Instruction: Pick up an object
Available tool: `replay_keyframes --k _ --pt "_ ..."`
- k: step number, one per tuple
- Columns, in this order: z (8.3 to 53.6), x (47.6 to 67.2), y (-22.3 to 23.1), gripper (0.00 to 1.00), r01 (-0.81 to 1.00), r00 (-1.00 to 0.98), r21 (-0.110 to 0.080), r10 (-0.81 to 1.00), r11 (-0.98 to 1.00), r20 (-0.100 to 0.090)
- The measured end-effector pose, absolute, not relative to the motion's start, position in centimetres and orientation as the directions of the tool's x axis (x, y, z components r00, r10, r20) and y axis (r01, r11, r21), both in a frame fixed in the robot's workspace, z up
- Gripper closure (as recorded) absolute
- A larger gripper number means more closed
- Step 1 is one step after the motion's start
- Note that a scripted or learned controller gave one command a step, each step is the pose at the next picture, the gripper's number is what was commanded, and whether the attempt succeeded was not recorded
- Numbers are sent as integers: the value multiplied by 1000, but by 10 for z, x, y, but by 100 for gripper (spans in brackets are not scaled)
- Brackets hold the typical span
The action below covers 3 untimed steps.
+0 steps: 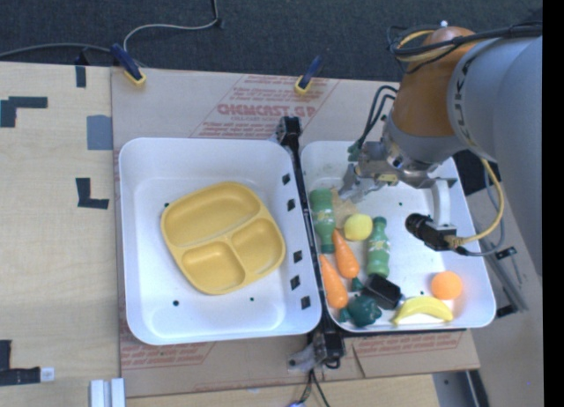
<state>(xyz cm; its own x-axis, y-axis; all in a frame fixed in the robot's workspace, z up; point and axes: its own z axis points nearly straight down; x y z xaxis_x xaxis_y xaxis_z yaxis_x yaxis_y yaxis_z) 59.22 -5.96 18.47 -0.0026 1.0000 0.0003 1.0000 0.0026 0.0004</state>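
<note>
- A banana lay at the right bin's near edge, an orange just behind.
- Carrots and a green bottle lay mid-bin around a yellow ball.
- The gripper hovered at the far-left corner; how it stood could not be told.
- A yellow tray sat in the left bin.

Two white bins sit side by side: the left bin holds a yellow divided tray. In the right bin, the gripper hangs at twelve o'clock from a yellow ball, with carrots, green bottle, banana and orange lower down.
</note>
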Motion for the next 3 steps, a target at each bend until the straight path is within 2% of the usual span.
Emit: replay_keyframes --k 1,2,3 --pt "184 592 -60 0 1000 -2 -1 1000 2 0" --pt "111 583 -90 0 1000 -2 3 1000 2 1" --pt "86 537 -94 0 1000 -1 3 1000 1 -1"
